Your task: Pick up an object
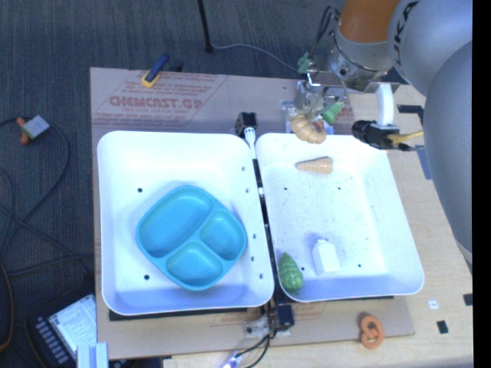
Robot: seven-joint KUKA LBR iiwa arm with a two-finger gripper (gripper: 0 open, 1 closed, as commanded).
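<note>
- Camera view: the grey arm with its orange band (368, 6) comes in from the upper right, its two-finger gripper (313, 119) raised over the far edge of the right-hand shallow white bin (383, 228).
- The gripper pinches a tan, lumpy, peanut-like object (310, 129) between its fingers, held clear above the bin rim.
- In the right bin, near the far wall, lies a tan cone-shaped piece (315, 164), just below the held object and apart from it.
- Towards the near side of that bin stands a small white block-shaped bottle (325, 254); a green bumpy oval object (290, 273) rests in the near-left corner, against the wall.
- The left-hand shallow white bin (123, 167) holds a light-blue plastic plate with three compartments (192, 237), lying tilted in its middle.
- On the bench in front of the right bin lies a small orange ring-shaped toy (371, 330).
</note>
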